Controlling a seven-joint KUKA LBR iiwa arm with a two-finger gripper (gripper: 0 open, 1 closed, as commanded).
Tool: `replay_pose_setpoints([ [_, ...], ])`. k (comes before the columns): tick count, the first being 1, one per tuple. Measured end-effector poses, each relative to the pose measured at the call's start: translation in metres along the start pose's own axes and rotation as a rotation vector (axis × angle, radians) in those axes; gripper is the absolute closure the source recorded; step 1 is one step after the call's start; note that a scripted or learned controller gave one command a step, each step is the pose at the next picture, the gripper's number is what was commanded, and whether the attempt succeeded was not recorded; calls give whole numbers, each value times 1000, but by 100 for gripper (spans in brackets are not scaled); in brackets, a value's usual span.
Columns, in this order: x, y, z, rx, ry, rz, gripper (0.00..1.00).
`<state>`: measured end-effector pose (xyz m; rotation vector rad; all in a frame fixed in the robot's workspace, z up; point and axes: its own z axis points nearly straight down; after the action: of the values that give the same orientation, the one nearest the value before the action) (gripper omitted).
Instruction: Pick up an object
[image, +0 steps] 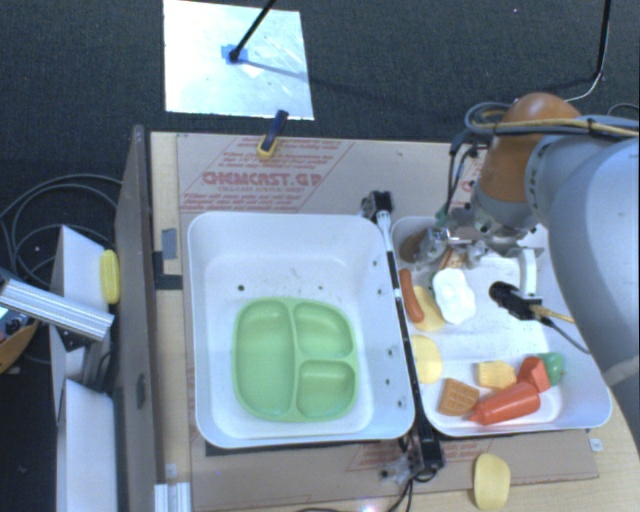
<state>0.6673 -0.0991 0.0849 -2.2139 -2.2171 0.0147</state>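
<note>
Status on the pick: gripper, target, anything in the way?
Gripper low in right bin, at white toy. Grasp not confirmed. Sausage and yellow piece crowd it.

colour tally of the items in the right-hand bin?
White: 1, white lump
Yellow: 3, yellow wedge, yellow disc, yellow block
Red/orange: 3, sausage, carrot, red piece with green tip
Tan: 1, waffle
Total: 8

Red print on the brown board (345, 170) reads "CHEMCAST GP".
</note>
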Motion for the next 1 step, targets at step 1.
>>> replay_pose_setpoints([
  [1, -8, -10, 1, -14, 0, 1, 0],
])
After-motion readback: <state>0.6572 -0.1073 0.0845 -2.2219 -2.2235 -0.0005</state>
